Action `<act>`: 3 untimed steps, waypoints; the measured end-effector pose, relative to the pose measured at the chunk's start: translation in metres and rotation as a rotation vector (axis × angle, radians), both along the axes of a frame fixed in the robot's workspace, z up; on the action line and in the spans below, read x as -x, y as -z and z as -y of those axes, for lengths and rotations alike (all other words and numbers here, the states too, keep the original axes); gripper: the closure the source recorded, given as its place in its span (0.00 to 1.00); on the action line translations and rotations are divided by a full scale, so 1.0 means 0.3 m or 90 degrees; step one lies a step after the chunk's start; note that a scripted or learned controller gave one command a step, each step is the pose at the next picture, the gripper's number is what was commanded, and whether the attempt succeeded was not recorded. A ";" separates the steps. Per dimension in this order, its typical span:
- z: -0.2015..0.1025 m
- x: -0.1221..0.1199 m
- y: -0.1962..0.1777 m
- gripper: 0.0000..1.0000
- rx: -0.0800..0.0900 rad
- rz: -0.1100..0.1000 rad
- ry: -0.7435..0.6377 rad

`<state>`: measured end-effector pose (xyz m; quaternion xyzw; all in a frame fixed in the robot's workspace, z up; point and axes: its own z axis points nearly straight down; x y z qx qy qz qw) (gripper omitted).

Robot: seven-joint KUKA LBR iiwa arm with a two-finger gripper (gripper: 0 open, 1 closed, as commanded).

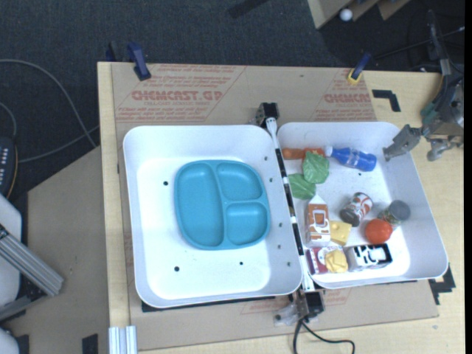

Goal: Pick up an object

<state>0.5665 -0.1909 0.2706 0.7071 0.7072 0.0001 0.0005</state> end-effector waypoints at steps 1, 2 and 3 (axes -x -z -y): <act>-0.020 0.100 0.460 0.00 0.001 0.006 -0.001; -0.047 0.115 0.501 0.00 0.006 0.015 -0.001; -0.054 0.116 0.507 0.00 0.006 0.017 -0.001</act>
